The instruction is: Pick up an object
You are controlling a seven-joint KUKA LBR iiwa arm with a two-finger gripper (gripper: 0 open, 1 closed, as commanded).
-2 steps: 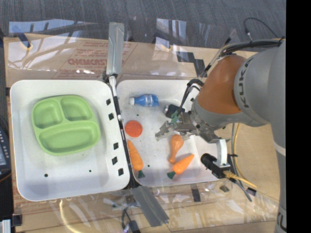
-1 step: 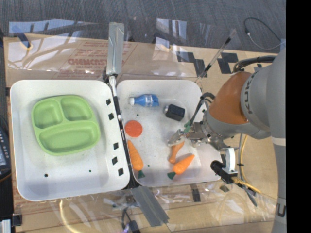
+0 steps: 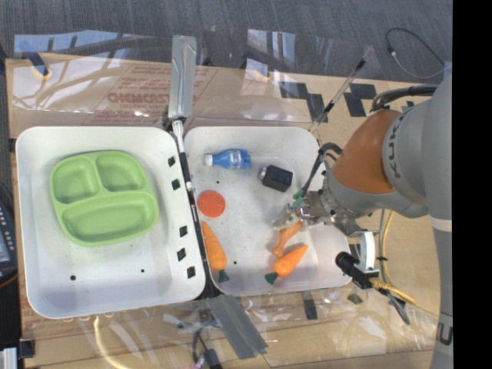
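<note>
Gripper [image 3: 296, 212]: low in right bin [image 3: 254, 133], by its right wall; fingers' state can't tell.
Carrot [image 3: 286, 237]: right bin, near-right, just below gripper.
Handling: prob. light, stiff plastic, smooth; grip mid-body, across width.

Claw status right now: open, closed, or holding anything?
Claw: low in the right bin, just above a small carrot; cannot be told whether it grips anything.

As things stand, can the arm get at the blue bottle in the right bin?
Probably yes. The bottle lies on its side near the right bin's far edge, with nothing on or against it. The black box sits apart beside it, and the claw is low in the same bin.
</note>
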